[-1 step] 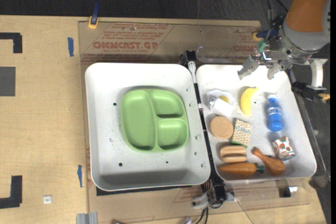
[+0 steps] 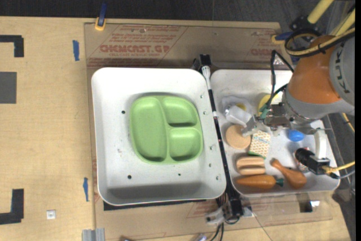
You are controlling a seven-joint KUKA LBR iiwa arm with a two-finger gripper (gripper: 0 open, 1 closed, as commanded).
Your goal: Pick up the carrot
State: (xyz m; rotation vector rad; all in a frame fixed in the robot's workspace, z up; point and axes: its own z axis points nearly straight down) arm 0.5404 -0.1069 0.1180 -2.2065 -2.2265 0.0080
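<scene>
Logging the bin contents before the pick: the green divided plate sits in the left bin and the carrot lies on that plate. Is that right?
Not quite. The green divided plate does sit in the left bin, but the carrot lies in the right bin, near its front edge beside the hot dog. The camera view shows it.

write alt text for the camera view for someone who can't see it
A grey arm with an orange band reaches from the right over the right bin, its gripper above toy foods, while the carrot lies at the bin's near edge beside a hot dog. The left bin holds a green divided plate.
</scene>
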